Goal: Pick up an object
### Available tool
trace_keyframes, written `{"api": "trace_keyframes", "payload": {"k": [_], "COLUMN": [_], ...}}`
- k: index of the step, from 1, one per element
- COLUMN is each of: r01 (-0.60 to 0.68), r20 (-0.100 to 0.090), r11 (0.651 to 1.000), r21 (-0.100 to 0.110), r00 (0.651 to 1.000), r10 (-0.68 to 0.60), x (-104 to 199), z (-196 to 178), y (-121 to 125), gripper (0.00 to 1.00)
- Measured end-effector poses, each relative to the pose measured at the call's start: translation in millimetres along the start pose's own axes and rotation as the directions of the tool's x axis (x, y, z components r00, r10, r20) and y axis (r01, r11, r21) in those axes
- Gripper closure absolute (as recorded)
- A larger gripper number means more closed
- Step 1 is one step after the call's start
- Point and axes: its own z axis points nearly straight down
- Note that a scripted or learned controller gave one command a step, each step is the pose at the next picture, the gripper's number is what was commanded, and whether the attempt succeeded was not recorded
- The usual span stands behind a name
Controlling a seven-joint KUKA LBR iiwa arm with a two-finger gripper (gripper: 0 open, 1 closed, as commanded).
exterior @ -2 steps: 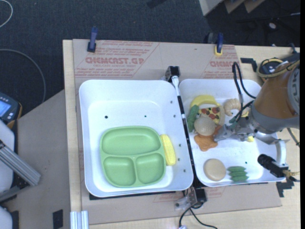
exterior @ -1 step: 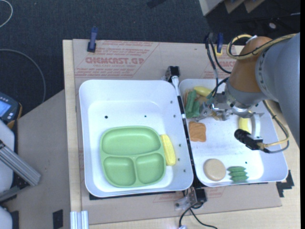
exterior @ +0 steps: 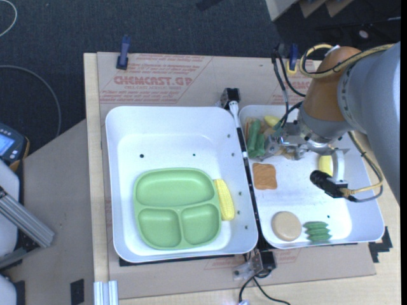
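Single fixed camera above worktop (exterior: 191,75), looking down at a slant, mid-range. Both white bins (exterior: 121,189) in frame; arm (exterior: 356,88) enters from 3 o'clock.

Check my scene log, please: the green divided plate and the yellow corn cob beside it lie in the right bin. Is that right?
Not quite. The camera view shows the green divided plate and the yellow corn cob beside it lying in the left bin, not the right bin.
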Motion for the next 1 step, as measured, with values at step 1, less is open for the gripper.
{"api": "trace_keyframes", "payload": {"k": [1], "r01": [0.001], "r20": [-0.001], "r11": [1.000], "r21": [-0.003], "r00": [1.000], "r10": [-0.001], "x": [0.2], "z": [-11.0], "y": [0.8], "gripper": [1.00]}}
